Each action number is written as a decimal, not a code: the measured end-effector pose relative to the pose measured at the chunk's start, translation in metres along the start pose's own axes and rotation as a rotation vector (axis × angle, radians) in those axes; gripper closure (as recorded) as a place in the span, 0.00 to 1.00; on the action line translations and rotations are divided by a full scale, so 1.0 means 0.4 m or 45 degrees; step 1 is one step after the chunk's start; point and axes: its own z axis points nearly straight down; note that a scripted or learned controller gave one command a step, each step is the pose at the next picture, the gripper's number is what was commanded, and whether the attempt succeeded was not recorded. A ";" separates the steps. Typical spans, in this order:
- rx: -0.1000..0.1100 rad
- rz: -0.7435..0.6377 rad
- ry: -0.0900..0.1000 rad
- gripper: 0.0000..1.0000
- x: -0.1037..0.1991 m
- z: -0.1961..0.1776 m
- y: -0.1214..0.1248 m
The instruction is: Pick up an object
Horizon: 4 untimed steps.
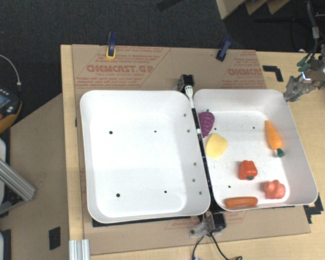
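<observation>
Two white bins sit side by side on a brown board. The left bin (135, 156) is wide open floor rim to rim, loads of room. The right bin (244, 104) holds all six toys, one of each. A purple grape bunch (206, 122) hugs the left rim next to the divider, with a yellow lemon (216, 145) touching it just nearer. A red pepper (247, 170) sits mid-floor with space all round it. An orange sausage (241, 202) lies flat along the near rim, a strawberry (274, 189) is close to the near right corner, and a carrot (273, 136) lies along the right wall. The far stretch of that bin is bare. The gripper (299, 85) hangs outside the far right corner, and I can't tell how it's set.
</observation>
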 end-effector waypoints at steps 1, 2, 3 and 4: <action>-0.012 -0.011 -0.002 1.00 0.173 -0.075 0.094; 0.003 0.002 -0.001 1.00 -0.003 0.043 0.085; 0.002 -0.001 0.002 1.00 0.054 0.004 -0.051; -0.015 -0.014 0.000 1.00 0.247 -0.087 0.090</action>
